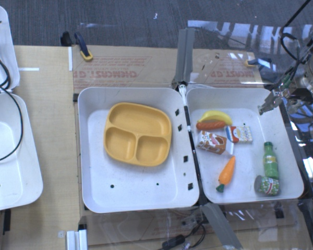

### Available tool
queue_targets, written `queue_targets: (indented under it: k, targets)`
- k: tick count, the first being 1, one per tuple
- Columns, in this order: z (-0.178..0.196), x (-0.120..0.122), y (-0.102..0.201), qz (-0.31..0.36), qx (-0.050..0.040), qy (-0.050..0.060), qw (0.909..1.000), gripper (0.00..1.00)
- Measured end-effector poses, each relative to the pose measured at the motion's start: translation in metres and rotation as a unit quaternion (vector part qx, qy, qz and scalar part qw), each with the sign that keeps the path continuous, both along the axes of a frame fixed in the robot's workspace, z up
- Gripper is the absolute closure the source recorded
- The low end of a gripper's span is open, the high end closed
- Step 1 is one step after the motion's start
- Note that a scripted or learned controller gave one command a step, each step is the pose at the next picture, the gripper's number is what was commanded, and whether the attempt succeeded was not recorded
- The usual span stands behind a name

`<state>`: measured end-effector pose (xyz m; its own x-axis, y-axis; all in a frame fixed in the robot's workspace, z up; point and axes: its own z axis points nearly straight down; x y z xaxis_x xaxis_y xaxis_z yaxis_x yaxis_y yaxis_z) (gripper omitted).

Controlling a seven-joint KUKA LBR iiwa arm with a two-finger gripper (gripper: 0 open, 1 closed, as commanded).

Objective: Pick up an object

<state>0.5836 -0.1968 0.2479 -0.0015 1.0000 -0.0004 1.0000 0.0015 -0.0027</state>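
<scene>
Several small toys lie in the right bin; the carrot looks light and stiff, best pinched mid-body. Gripper state I cannot tell.

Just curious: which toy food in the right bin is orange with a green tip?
The carrot, lying below the cartons; the banana is yellow.
</scene>
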Motion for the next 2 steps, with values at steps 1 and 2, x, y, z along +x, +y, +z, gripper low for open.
queue_targets:
  k: [1, 2]
  targets:
    - [-0.09, 0.02, 0.049, -0.007, 0.0001, 0.001, 1.0, 0.0]
    - [-0.151, -0.001, 0.01, 0.125, -0.0004, -0.005, 0.9922, 0.0]
